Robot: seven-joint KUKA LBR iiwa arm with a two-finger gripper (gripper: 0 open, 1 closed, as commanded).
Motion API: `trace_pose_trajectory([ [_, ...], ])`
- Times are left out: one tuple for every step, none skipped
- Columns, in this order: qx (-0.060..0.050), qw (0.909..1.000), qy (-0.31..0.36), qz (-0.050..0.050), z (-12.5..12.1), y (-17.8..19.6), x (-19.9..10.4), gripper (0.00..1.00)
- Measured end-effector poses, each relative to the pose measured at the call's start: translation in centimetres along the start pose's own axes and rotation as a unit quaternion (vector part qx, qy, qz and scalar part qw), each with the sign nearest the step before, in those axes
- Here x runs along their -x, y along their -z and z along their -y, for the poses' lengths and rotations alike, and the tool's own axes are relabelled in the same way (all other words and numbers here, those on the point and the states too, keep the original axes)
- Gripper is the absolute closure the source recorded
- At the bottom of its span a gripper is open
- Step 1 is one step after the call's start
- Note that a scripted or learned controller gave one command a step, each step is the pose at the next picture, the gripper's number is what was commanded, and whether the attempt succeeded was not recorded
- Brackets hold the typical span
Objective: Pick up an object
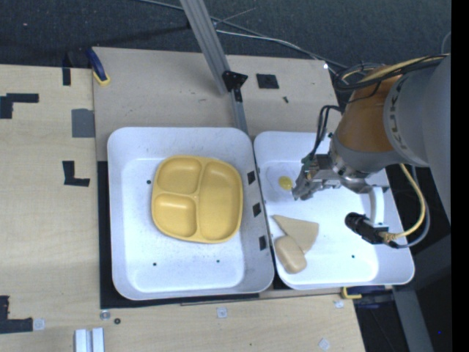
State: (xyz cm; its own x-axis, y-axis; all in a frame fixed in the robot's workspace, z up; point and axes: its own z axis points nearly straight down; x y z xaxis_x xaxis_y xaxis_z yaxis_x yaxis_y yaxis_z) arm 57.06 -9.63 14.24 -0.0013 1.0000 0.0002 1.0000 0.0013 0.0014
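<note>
A yellow three-compartment plate lies in the left bin. In the right bin a small yellow piece sits near the left wall, and two beige wedge-shaped pieces lie at the front left, the smaller one nearest the front wall. My gripper hangs low over the right bin, just right of the small yellow piece and above the beige wedges. Nothing shows between its fingers.
A grey metal bar slants down from the top to the gap between the bins. Black cables and a black fitting hang from the wrist over the right bin's right half. The wooden bench surrounds the bins.
</note>
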Motion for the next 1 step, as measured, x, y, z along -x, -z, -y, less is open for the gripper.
trace_pose_trajectory([
  [0.001, 1.0, 0.0, 0.0, 0.27, 6.26, 0.05, 1.0],
])
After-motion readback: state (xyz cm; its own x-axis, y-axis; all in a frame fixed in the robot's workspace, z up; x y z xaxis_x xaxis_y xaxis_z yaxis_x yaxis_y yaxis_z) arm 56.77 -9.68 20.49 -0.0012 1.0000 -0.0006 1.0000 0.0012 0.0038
